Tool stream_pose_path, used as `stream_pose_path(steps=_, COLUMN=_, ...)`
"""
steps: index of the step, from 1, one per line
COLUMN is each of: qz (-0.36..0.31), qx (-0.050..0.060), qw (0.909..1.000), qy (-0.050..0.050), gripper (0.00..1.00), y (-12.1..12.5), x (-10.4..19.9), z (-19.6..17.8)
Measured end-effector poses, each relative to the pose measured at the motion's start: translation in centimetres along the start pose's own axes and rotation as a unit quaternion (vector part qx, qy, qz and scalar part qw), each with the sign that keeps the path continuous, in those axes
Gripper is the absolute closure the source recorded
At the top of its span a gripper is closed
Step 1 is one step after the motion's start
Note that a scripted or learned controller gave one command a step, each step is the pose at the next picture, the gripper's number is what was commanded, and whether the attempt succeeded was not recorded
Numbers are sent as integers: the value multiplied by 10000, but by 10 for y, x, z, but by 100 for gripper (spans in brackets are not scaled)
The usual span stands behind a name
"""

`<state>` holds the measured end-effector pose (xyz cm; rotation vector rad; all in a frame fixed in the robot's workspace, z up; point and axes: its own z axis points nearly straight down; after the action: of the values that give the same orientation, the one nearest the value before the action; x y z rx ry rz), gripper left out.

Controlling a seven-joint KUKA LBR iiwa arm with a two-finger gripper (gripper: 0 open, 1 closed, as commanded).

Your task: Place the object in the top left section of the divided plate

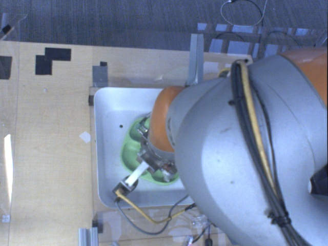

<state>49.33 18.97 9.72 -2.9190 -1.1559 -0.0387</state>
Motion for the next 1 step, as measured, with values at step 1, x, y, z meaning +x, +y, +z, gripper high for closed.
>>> stream_pose_path(steps=1, qz=277, qx=29, qw=9996, qy=95, gripper=0, y=42, x=8, z=-2)
